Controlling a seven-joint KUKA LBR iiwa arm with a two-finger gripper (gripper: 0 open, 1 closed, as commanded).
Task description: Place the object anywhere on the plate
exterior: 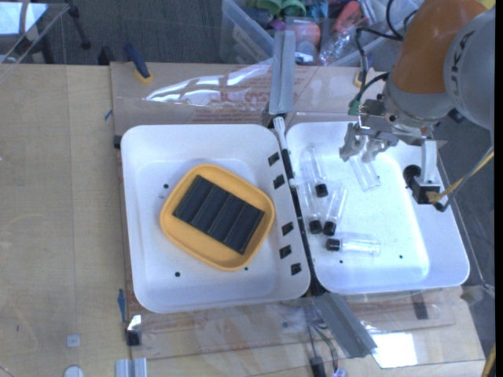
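Camera view | arm reaches in from right over right bin (440, 250) | pincer (363, 149) released, above vials (318, 187)

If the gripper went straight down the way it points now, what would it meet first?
Probably a clear vial lying on the right bin's floor: the gripper points down just above it. Depth is hard to judge from this slanted view, so it might instead land on bare floor beside the vial.
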